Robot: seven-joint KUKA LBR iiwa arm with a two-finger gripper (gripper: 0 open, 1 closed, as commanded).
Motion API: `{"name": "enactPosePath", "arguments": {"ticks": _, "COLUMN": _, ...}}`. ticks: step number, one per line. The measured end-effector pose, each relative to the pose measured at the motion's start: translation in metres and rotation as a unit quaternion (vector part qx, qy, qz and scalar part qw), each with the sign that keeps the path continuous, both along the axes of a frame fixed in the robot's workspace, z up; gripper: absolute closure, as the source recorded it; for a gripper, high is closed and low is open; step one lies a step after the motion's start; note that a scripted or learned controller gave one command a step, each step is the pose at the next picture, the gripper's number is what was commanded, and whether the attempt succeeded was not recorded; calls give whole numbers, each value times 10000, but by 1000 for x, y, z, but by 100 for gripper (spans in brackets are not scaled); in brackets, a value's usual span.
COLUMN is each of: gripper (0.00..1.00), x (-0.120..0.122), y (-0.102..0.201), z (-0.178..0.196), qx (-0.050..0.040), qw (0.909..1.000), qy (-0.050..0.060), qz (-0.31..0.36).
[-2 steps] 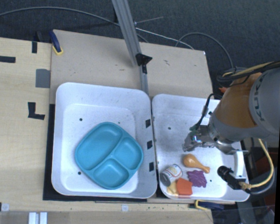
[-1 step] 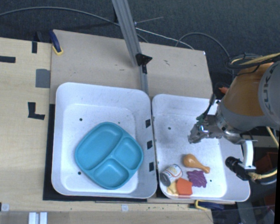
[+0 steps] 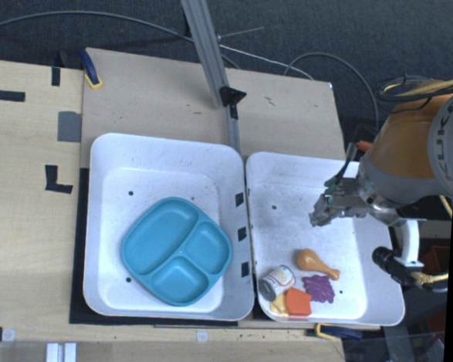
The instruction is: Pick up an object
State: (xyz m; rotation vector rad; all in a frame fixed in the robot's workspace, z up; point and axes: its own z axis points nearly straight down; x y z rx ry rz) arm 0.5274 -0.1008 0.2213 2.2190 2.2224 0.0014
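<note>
Fingers (image 3: 322,215): they hang over the right bin's upper floor, with nothing visible between them; whether they are spread or closed cannot be told at this angle. The arm (image 3: 410,154), grey with an orange band, enters from 3 o'clock.

The worktop (image 3: 24,201) carries two white bins side by side. The left bin (image 3: 99,229) holds a blue divided plate (image 3: 177,250) at its centre. The right bin (image 3: 277,180) holds four small objects clustered toward 6 o'clock, well apart from the fingers: a tan drumstick toy (image 3: 317,262), a purple piece (image 3: 319,287) just below it, an orange block (image 3: 298,303), and a small baseball (image 3: 277,280) at 7 o'clock.
</note>
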Motion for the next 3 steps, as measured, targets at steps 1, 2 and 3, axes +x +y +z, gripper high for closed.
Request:
{"name": "enactPosePath", "arguments": {"ticks": 1, "gripper": 100, "x": 3, "y": 55, "z": -10, "qx": 8, "qw": 10000, "qy": 19, "qz": 26}}
{"name": "enactPosePath", "arguments": {"ticks": 2, "gripper": 100, "x": 4, "y": 108, "z": 3, "qx": 11, "qw": 10000, "qy": 13, "qz": 31}}
{"name": "enactPosePath", "arguments": {"ticks": 3, "gripper": 100, "x": 12, "y": 156, "z": 11, "qx": 9, "qw": 10000, "qy": 15, "qz": 29}}
